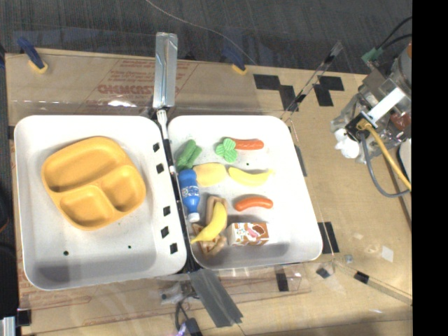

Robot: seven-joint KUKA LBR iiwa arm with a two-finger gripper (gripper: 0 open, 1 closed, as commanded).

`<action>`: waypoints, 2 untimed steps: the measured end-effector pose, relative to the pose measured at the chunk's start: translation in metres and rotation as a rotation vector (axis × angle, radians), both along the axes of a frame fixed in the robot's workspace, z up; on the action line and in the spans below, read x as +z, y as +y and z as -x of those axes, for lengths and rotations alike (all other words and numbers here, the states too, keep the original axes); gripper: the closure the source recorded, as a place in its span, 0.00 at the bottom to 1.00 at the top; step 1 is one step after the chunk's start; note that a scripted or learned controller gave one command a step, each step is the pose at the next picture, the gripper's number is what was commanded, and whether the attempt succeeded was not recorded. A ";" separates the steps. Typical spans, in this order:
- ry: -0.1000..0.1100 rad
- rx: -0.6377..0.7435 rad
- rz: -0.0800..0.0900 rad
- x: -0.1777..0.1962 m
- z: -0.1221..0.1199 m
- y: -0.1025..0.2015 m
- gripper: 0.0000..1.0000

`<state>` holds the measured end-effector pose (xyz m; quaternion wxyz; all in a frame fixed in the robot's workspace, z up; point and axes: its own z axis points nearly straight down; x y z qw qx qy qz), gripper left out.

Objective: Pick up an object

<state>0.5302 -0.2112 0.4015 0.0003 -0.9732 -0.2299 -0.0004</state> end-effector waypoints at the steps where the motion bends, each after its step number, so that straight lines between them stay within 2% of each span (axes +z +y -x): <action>1: 0.004 0.167 -0.003 -0.036 0.009 0.002 1.00; 2: -0.003 -0.032 0.001 0.093 0.042 0.000 1.00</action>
